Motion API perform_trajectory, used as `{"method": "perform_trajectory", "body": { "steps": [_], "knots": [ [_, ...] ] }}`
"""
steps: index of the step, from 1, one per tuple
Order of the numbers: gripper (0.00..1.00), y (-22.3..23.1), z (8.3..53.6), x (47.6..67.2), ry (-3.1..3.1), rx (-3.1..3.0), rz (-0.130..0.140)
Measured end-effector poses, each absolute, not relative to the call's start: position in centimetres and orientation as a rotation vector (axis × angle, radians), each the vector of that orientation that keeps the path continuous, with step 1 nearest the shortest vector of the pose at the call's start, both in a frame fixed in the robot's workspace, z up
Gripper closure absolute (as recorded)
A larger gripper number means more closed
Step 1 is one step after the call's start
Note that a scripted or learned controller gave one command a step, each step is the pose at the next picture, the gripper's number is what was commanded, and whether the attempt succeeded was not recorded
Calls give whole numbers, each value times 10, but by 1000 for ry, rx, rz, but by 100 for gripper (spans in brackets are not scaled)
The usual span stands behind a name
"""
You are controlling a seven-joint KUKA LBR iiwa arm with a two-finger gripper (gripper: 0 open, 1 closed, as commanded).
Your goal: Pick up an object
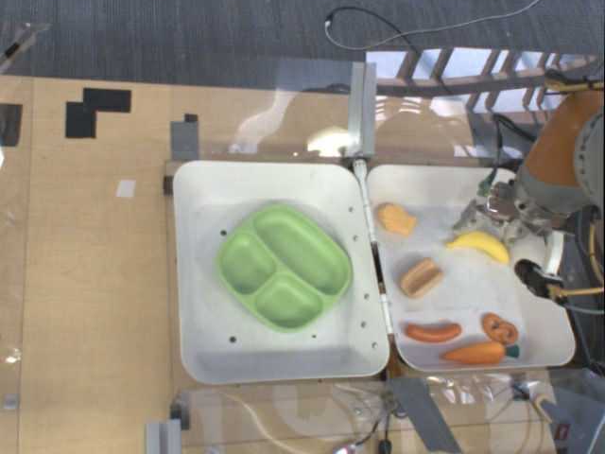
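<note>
the arm (567, 154) comes in from three o'clock, grey with its orange band showing at the upper right of the bench, and its gripper (493, 218) hangs over the upper right part of the right bin (430, 183). the metal fingers (470, 219) splay downward and look spread fairly wide, with nothing between them. just below the gripper, at about six o'clock from it, lies a yellow banana (480, 245), curved, its upper edge close to the fingertips; whether they touch it cannot be told. toward nine o'clock from the gripper, near the bin's left wall, sits a small orange-yellow pastry-like piece (397, 219). at the centre of the right bin rests a hot dog in a bun (421, 277), tilted. along the bin's six o'clock side lie a red sausage (434, 331), an orange carrot with a green end (475, 353) and, just above the carrot, a round orange-red piece (499, 328). the left bin (203, 348) holds a green divided plate (285, 267) with three compartments, set near its middle and well apart from the gripper.
</note>
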State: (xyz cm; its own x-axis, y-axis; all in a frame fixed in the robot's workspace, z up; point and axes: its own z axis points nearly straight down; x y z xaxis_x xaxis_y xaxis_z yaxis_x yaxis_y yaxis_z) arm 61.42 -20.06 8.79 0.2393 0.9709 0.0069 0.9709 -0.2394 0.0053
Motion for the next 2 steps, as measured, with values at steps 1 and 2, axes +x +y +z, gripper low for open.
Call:
{"method": "perform_trajectory", "body": {
  "steps": [1,2],
  "knots": [
    [0,-195,87,649,-1497,-2765,-7],
    [0,-195,88,589,-1463,-2784,-9]
  ]
}}
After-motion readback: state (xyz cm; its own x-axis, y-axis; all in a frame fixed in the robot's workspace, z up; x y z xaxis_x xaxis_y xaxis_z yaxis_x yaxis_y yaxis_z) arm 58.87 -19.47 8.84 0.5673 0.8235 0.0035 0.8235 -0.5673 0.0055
